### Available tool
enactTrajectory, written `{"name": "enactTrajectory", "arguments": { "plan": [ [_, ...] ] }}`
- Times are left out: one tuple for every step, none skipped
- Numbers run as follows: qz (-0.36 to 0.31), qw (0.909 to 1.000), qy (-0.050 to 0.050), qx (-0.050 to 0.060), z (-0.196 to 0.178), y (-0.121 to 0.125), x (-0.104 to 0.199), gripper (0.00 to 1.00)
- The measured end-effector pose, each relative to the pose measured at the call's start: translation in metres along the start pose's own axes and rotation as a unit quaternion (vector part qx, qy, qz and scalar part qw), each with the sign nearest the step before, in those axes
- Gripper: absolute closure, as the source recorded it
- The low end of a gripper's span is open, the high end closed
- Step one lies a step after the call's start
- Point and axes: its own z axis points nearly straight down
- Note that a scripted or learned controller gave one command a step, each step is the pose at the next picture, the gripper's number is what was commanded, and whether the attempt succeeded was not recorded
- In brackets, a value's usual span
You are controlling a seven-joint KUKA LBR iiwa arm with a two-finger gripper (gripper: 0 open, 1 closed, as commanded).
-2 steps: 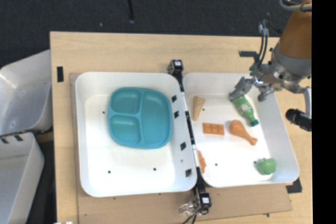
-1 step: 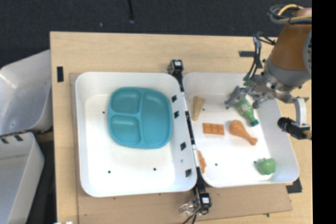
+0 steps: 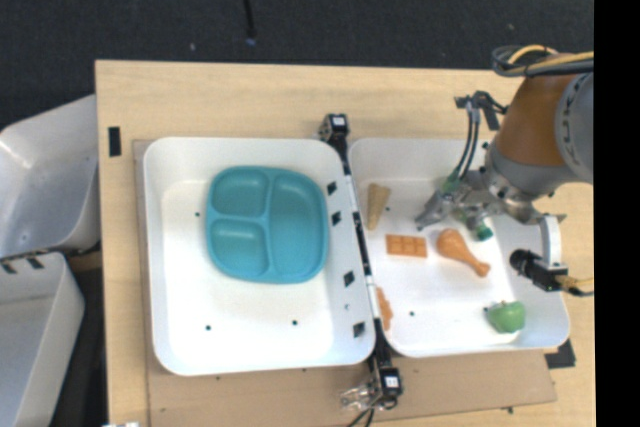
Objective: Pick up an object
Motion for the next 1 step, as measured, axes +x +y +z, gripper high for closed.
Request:
{"name": "enactTrajectory", "arguments": {
  "plan": [
    [0.001,1.0,0.0,-0.004,-0.0144,0.0021,-0.0006,1.0]
  ]
}}
